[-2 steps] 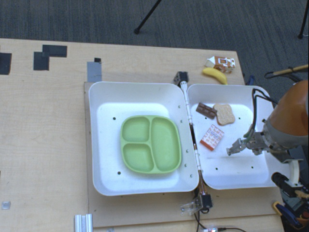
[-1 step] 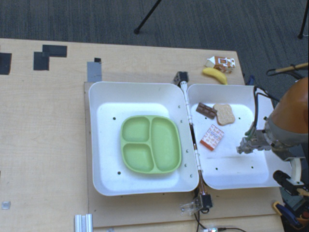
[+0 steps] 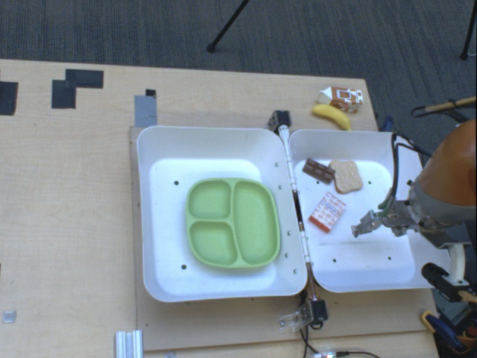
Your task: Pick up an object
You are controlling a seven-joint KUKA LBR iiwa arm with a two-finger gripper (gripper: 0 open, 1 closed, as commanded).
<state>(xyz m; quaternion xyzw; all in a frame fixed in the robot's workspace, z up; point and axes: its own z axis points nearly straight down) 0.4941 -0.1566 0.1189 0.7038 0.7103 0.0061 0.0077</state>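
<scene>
Your claw looks open and empty; that red packet seems light, flat, crinkly; pinch its edges.

The arm reaches in from the right — its gripper angled leftward and downward, nothing between its fingers.

end effector over right bin | red packet just beside | green plate in left bin
</scene>
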